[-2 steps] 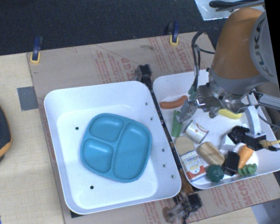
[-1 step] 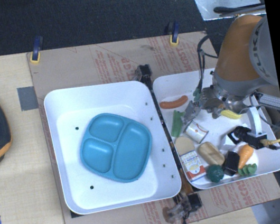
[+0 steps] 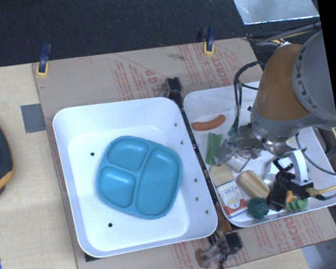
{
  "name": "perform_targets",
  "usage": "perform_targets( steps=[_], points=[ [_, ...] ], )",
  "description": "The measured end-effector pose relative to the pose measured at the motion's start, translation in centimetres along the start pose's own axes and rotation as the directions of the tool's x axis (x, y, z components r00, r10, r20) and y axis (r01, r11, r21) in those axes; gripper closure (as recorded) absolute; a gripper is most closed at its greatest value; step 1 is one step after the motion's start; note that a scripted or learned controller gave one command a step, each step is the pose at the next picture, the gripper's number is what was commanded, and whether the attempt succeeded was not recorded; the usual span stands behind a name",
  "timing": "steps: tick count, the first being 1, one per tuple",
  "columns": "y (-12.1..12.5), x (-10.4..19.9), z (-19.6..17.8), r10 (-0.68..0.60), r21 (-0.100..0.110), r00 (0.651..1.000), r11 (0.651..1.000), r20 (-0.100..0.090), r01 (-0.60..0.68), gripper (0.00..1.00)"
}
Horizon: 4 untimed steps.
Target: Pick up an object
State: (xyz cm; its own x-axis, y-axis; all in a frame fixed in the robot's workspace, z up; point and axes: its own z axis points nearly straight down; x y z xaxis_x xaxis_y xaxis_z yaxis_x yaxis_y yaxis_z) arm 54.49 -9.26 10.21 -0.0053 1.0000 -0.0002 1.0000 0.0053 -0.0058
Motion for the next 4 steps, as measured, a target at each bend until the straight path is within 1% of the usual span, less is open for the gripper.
perform_targets(
  steps=[1,2,3,4],
  points=[
    [4.6,-0.7,1.0,0.003,-0.003,1.000,1.000,-0.001,-0.003,0.00],
    [11.1,-1.7,0.9,0.000,-0.003,1.000,1.000,0.000,0.000,0.00],
    [7.6,4.2,-9.1,0.000,-0.004,1.000,1.000,-0.001,0.000,0.00],
    [-5.5,4.7,-8.9,0.000,0.000,1.000,1.000,0.000,0.000,0.00]
  ],
)
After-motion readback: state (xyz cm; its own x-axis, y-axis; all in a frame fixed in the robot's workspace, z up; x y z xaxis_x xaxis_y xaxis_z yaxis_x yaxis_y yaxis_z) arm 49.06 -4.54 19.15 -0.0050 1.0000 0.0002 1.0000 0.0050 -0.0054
